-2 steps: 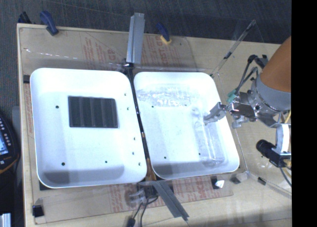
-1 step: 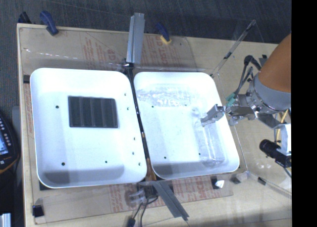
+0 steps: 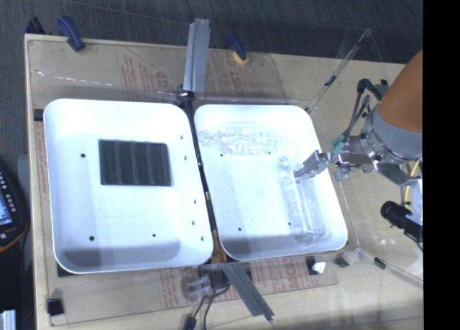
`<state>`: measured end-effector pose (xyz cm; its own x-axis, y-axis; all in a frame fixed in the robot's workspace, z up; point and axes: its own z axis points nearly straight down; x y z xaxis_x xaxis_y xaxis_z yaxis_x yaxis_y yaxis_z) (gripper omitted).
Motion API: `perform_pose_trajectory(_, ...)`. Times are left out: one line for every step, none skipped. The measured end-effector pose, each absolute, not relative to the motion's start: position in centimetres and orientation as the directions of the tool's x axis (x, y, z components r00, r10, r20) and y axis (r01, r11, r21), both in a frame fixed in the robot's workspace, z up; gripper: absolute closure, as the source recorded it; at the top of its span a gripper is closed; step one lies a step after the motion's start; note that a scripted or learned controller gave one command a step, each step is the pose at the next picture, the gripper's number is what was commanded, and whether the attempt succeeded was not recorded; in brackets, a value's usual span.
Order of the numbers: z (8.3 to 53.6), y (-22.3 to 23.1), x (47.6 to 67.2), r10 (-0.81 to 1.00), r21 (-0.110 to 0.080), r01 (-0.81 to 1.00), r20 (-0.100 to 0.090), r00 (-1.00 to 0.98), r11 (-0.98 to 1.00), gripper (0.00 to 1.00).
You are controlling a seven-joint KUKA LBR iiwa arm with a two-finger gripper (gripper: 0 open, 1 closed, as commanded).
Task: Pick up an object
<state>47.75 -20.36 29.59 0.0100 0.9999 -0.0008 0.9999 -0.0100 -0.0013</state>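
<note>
The claw [image 3: 316, 164] reaches in over the right rim of the right bin [image 3: 237, 249], with the grey arm [image 3: 392, 141] and its orange band behind it, further out past that rim. Its fingers are too small and blurred against the white to tell how far apart they stand, and nothing can be made out between them.

Just inside the right bin's right wall, below the claw, lies a clear plastic piece [image 3: 302, 203], long and narrow, running toward the bin's near edge. A second clear, crinkled piece [image 3: 237, 139] lies near the right bin's far wall. Whether the claw touches the long piece cannot be told.

Left of the right bin, touching it along a dark seam, sits the left bin [image 3: 72, 242]; a dark ribbed rectangle [image 3: 135, 162] lies flat in it. Both bins rest on the desk [image 3: 302, 70].
</note>
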Motion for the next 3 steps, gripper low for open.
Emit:
perform_pose_trajectory(30.56,-20.36,47.82,1.000,-0.003,1.000,-0.001,0.005,-0.005,1.00)
perform_pose_trajectory(30.57,-20.36,47.82,1.000,-0.003,1.000,-0.001,0.005,-0.005,0.00)
perform_pose_trajectory(29.90,-20.87,47.70,0.999,-0.003,0.999,0.001,-0.048,0.048,0.00)
